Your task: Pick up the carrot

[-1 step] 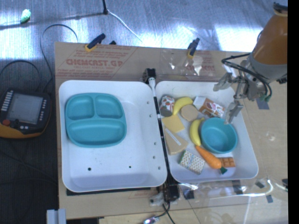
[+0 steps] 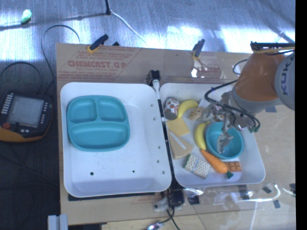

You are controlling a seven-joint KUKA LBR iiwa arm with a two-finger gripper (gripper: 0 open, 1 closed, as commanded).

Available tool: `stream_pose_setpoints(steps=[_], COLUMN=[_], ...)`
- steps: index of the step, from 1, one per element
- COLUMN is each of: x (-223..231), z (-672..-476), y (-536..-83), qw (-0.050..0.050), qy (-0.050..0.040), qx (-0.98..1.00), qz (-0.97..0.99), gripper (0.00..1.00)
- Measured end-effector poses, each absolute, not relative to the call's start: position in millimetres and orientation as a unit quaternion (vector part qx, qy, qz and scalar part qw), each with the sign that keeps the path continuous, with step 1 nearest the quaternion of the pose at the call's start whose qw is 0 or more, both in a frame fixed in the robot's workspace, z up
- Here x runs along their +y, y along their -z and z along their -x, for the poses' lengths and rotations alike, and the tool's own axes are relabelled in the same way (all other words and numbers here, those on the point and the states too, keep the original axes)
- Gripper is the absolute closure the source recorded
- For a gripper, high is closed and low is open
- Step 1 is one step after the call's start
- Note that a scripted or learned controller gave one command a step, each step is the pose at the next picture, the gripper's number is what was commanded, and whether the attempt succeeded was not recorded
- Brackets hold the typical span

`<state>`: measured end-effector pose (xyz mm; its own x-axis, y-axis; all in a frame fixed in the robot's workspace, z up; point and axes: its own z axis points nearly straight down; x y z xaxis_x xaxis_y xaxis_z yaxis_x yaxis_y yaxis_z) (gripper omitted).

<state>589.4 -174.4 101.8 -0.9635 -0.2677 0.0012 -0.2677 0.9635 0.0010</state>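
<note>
Reaching in from the right, the arm (image 2: 261, 80) points its gripper (image 2: 224, 139) down over the blue bowl (image 2: 233, 147). Can't tell its grip state. Carrot (image 2: 214, 161) lies just beside the bowl.

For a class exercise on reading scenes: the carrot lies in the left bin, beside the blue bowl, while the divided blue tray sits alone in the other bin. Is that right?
Not quite. The camera view shows the carrot in the right bin, beside the blue bowl. The divided blue tray sits alone in the other bin, the left bin.
</note>
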Motion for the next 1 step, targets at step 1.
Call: stream_pose_setpoints(steps=[1], x=[-155.3], z=[-523.3], y=[-95.1], qw=[-0.021], qy=[-0.0063], qx=[-1.000], qz=[-0.014], gripper=[0.00])
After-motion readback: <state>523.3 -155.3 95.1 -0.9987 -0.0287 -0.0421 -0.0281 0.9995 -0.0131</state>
